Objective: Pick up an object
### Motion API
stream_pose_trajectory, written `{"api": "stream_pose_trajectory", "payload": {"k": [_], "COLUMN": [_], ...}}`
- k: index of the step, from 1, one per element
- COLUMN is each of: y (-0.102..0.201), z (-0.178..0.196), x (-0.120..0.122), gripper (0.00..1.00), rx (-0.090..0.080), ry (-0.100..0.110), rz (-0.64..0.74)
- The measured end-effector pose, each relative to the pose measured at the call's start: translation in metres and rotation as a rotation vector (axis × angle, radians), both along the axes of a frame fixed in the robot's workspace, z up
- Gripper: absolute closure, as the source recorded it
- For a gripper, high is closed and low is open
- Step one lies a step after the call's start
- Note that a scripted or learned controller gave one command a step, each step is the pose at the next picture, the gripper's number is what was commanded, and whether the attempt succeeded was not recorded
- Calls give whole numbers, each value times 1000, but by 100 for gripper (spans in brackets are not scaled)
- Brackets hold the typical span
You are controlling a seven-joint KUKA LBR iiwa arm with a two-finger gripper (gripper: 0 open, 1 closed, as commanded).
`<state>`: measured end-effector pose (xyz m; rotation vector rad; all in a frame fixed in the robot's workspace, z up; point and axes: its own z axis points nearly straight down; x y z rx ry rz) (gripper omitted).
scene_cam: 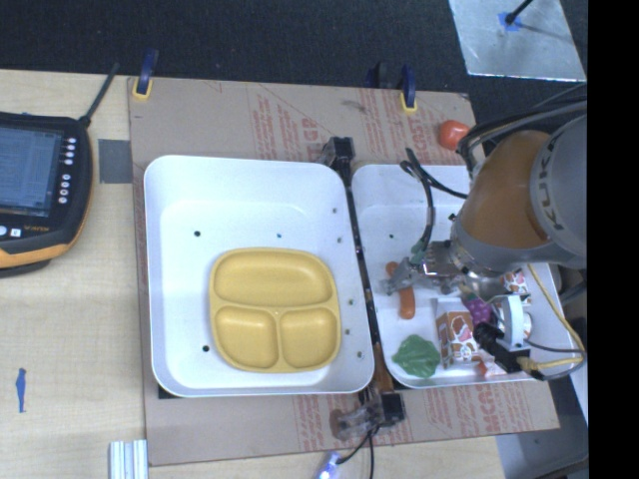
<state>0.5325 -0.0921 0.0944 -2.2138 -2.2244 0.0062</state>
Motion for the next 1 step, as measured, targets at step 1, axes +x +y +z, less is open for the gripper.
{"api": "stream_pose_trajectory", "payload": {"k": [1], "y": [-1], "z": [10], "x": [0], "gripper": [100], "rx": [-1], "ry": [2], "rz": [3]}}
